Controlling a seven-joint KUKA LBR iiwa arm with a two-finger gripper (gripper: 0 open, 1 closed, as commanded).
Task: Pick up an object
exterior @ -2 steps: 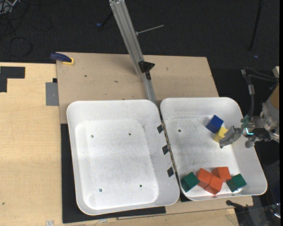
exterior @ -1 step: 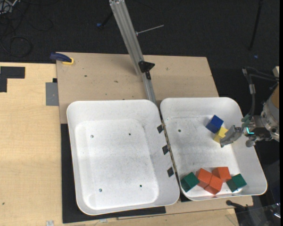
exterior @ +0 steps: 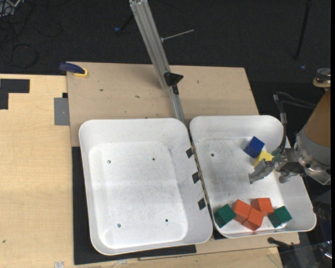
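The claw (exterior: pixel 266 169) is seen low over the right bin (exterior: pixel 229 135), reaching in from the right edge of the scene, where part of the grey arm (exterior: pixel 318 149) with its orange band is visible. Whether the claw is wide or narrow cannot be told from this angle, and nothing is seen clearly held by it. A small yellow block (exterior: pixel 263 157) lies just beside the claw, on its far side, and may be touching it; contact cannot be confirmed. A blue block (exterior: pixel 254 147) is found just beyond the yellow one, toward the far right part of the bin.

At the near edge of the same bin a cluster of blocks is gathered: a dark green block (exterior: pixel 224 214) on the left, two orange blocks (exterior: pixel 243 210) (exterior: pixel 262 205) and a third orange block (exterior: pixel 254 219) pressed together in the middle, and a second green block (exterior: pixel 280 216) on the right. These lie well apart from the claw.

The left bin (exterior: pixel 100 135) is set beside the right one, the two joined by black clips (exterior: pixel 196 177) along the shared edge. Both bins rest on a brown tabletop (exterior: pixel 128 91). A slanted aluminium rail (exterior: pixel 153 43) rises from the far side of the bins, and a blue and yellow clamp (exterior: pixel 73 68) is seen at the tabletop's far left corner.
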